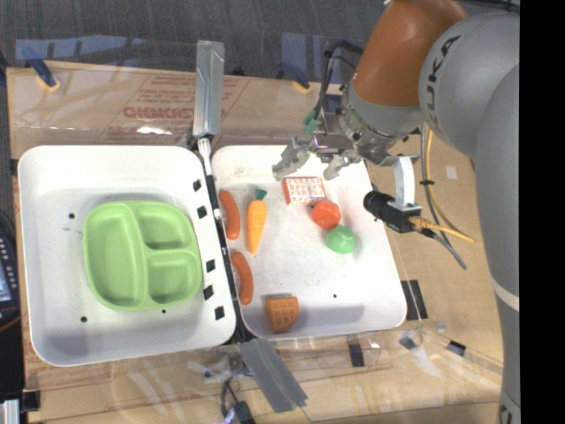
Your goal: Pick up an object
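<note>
- Camera view, general layout: two shallow white bins sit side by side on the bench. The left bin [53,237] and the right bin [380,263] meet at a central divider.
- Left bin contents: one green compartment tray [141,254], lying flat near the bin's middle.
- Arm: the grey arm with its orange band [402,42] enters from the right and reaches over the far edge of the right bin.
- End effector: the gripper [316,155] hangs above the far part of the right bin. Its fingers are spread wide, one pointing left and one pointing right. Nothing sits between them.
- Red-and-white box [304,189]: lies just near of the gripper, apart from the fingers.
- Tomato [326,214]: rests just right of and nearer than the box, close beside it.
- Green round item [341,241]: lies just nearer than the tomato.
- Carrot [256,223]: lies left of the box, its green top pointing to the far side.
- Two sausages: the far sausage [229,214] and the near sausage [241,276] lie along the left wall of the right bin.
- Waffle piece [282,313]: lies at the near side of the right bin, well apart from the gripper.
</note>
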`<state>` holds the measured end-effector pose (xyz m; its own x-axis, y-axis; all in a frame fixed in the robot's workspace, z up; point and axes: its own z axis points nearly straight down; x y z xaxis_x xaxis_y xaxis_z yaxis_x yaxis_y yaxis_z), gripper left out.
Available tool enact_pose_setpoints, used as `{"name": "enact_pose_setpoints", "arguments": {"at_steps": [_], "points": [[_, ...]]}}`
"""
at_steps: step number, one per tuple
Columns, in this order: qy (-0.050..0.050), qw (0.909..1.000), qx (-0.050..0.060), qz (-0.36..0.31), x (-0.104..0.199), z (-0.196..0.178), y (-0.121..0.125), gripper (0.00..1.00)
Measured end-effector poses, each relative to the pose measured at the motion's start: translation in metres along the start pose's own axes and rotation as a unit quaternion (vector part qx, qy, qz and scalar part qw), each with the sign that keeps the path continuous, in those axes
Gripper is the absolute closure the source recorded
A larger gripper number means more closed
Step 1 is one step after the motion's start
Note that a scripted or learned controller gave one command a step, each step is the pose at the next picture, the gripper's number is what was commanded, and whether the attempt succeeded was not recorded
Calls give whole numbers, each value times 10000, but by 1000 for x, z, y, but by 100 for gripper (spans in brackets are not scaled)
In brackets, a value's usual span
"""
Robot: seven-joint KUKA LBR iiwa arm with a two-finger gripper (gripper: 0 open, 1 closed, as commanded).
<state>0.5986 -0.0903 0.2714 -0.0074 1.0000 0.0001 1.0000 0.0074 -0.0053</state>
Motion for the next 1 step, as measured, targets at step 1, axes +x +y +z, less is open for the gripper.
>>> {"name": "enact_pose_setpoints", "arguments": {"at_steps": [1], "points": [[1,10000,9,-21,36,82,-63,0]]}}
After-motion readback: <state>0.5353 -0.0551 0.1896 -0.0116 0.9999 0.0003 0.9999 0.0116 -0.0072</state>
